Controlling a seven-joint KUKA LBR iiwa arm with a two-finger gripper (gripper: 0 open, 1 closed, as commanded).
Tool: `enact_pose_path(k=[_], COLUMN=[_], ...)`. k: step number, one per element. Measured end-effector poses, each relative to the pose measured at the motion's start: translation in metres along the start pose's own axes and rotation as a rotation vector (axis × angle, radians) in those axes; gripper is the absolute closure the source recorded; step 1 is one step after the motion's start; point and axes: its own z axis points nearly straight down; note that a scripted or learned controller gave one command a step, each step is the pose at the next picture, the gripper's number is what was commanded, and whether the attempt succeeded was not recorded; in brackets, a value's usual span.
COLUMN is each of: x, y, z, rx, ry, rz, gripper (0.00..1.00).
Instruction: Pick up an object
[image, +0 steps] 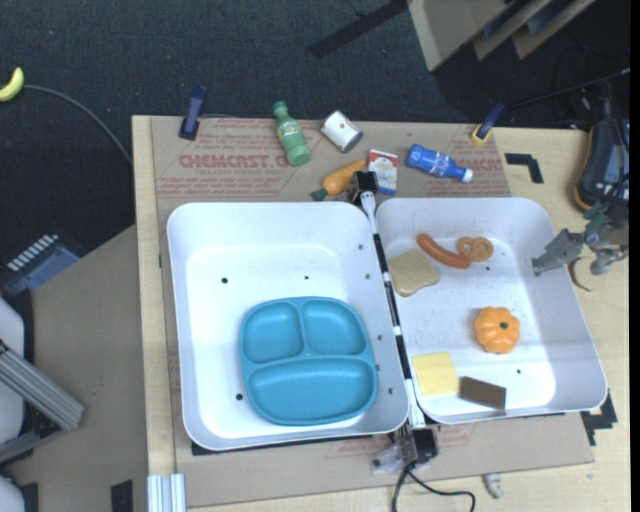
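End effector sits at the right rim of the right bin, low over the edge; two grey fingers visible, but whether they stand apart or together cannot be told. Nothing seen between them.

Right bin contents: sausage and pretzel touching near the back; bread slice against the left wall; small pumpkin mid-bin, well apart from the rest, bare floor on all sides; yellow block and brown block just beside each other at the front edge.

Left bin: blue divided plate toward the front, bare floor behind it.

Counter behind bins: green bottle, blue bottle, small carton
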Motion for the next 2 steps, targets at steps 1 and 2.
enact_pose_path(k=[1, 2], x=[0.044, 0.056], y=[-0.013, -0.025], z=[0.109, 0.169], rx=[0.004, 0.003], ry=[0.002, 0.002], rz=[-0.001, 0.000], gripper=[0.00, 0.00])
